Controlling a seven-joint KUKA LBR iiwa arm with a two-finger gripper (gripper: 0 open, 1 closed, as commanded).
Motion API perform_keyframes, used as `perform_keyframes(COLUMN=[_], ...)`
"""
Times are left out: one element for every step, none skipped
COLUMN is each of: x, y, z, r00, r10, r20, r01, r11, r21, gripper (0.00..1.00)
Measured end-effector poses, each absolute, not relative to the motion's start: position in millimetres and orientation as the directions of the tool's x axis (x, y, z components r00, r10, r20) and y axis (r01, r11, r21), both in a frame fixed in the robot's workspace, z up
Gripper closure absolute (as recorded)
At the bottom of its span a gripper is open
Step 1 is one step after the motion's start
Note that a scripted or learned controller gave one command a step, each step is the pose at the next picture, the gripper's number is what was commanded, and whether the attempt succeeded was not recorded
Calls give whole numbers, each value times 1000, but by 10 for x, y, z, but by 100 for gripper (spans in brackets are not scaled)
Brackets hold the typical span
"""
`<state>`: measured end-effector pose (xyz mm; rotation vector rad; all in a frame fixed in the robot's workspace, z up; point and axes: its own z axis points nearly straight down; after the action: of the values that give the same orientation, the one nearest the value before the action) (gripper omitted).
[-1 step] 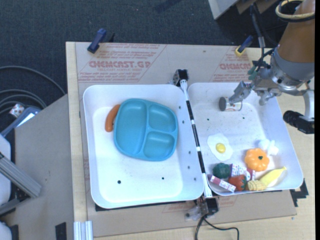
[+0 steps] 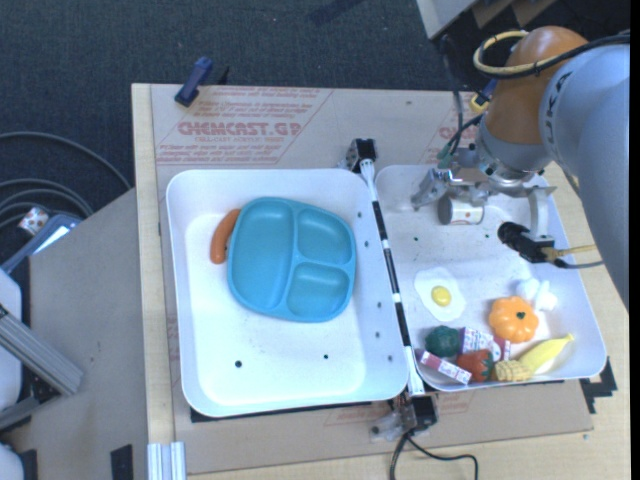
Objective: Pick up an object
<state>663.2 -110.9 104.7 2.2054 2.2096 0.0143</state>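
Your gripper (image 2: 462, 200) hangs above the bare upper part of the right bin (image 2: 400, 183); you cannot tell how it is set. Nothing lies beneath it. The toy food sits bunched at the lower right: fried egg (image 2: 439, 294), pumpkin (image 2: 514, 319), corn (image 2: 532, 358). Any of these serves as a pick target.

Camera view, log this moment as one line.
arm: above right bin far end | toys: egg, pumpkin, corn near end | left bin: blue tray
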Motion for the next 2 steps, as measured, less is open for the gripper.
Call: perform_keyframes(x=[6663,6658], y=[-1119,-1118], z=[1197,1188], r00=[-2,-2], r10=[1000,1000], r20=[-11,-11], r01=[1000,1000], r11=[2,2], r21=[31,29], gripper=[100,0])
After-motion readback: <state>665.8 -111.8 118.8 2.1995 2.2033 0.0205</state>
